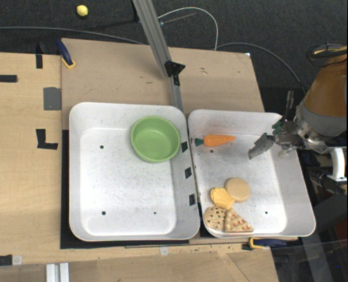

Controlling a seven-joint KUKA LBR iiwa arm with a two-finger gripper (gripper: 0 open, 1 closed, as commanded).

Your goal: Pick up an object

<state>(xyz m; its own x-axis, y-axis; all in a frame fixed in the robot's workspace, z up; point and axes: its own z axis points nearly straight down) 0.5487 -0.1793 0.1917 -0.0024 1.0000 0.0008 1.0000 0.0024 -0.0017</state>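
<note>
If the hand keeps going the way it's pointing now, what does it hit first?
Probably the bare floor of the right bin: the hand slants down and left. The carrot lies farther along roughly that line, but depth is hard to judge.

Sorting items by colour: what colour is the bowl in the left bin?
Green, seen in the camera view: the bowl sits in the left bin.

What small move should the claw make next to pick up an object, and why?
Probably a short move left and down toward the carrot. The claw hovers in the right bin holding nothing, and the carrot lies alone just to its left, while the cookie pieces at the bin's near edge are crowded together.
</note>
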